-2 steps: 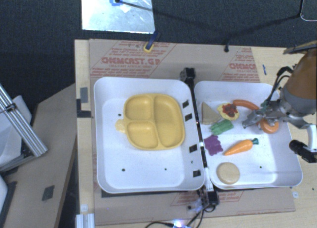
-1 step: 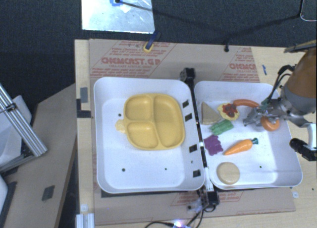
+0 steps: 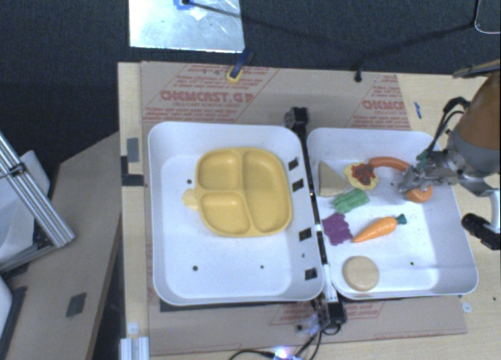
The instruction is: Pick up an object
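Scene: a grey KUKA arm reaches in from the right over two shallow white bins, its gripper low over the right bin.

Gripper: pressed close to a small orange piece near the bin's right side; whether it is open, closed or holding anything cannot be told, as the tip is a blur of metal over the toy.

Task's thing: no single target is named; the nearest candidates are the orange piece under the tip and the curved sausage just beside it.

Risk, as a judgement: the toys at the tip lie close together, so a closing grasp could catch an edge and flick a piece aside, or pinch two at once. The orange piece looks small and rounded, so it could squirt out.

Count, right bin: one sausage, one orange piece, one pizza-like piece with red topping, one pale wedge, one green piece, one purple piece, one carrot, one round tan biscuit; eight toys.

Count, left bin: one yellow divided plate, three compartments.
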You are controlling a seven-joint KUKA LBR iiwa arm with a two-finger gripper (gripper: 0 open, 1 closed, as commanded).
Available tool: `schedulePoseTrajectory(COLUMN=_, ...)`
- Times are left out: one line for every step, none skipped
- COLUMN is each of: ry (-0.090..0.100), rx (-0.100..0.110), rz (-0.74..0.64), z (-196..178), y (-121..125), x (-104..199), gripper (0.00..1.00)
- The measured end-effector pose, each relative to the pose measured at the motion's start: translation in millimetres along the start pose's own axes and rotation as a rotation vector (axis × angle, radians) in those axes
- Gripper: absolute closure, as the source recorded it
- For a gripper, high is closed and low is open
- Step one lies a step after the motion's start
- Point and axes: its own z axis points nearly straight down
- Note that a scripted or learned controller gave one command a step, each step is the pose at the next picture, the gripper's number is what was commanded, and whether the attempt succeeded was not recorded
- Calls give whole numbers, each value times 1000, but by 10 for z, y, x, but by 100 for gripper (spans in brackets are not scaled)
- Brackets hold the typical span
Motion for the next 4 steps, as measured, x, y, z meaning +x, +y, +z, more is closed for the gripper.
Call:
schedulePoseTrajectory(ry=12, rx=25, rz=-2, z=-635, y=13, x=-28, gripper=100)
schedulePoseTrajectory(ry=13, rx=26, rz=-3, z=-803, y=27, x=-31, gripper=100)
schedulePoseTrajectory(ry=14, rx=30, rz=-3, z=-727, y=-128, x=514, gripper=100)
schedulePoseTrajectory(ry=15, rx=31, rz=-4, z=-718, y=-314, x=938, gripper=100)
